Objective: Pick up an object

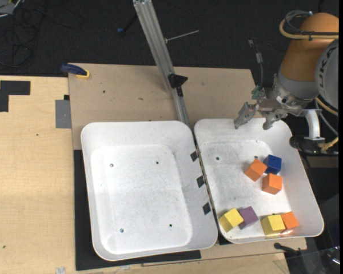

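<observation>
Two shallow white bins sit side by side on a tan bench, the left bin (140, 190) bare inside and the right bin (228, 153) holding seven small blocks. Above the far edge of the right bin hangs the gripper (256, 117), its two fingers spread wide with nothing between them. A blue block (273, 164) touches two orange blocks (255, 169) (272, 183) mid-bin, while a yellow block (231, 218), purple block (248, 215), second yellow block (272, 224) and third orange block (289, 220) line the near wall.
</observation>
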